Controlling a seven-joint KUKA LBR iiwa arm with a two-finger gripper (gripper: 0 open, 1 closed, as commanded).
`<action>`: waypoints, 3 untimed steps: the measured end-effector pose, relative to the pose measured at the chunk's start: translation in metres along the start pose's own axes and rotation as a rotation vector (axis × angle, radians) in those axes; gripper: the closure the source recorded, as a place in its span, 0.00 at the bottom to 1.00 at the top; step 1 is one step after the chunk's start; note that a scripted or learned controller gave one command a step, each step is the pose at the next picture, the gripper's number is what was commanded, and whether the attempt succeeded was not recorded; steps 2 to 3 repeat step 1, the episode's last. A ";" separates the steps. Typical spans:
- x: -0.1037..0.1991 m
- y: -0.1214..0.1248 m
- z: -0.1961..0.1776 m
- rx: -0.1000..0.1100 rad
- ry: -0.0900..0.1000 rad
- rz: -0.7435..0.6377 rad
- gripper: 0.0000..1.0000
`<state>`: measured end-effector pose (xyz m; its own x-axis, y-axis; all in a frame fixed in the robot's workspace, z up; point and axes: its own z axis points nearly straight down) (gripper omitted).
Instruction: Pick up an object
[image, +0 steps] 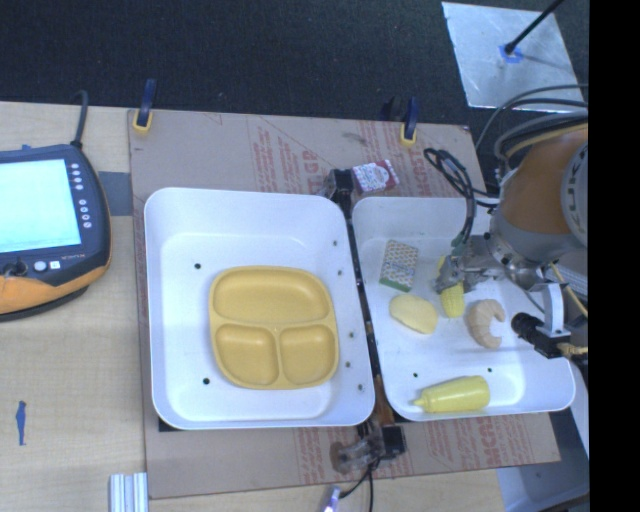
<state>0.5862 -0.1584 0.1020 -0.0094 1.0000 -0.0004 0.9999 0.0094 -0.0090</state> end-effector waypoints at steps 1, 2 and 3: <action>0.048 0.040 -0.088 -0.008 0.002 0.006 1.00; 0.048 0.040 -0.088 -0.008 0.002 0.006 1.00; 0.048 0.040 -0.088 -0.008 0.002 0.006 1.00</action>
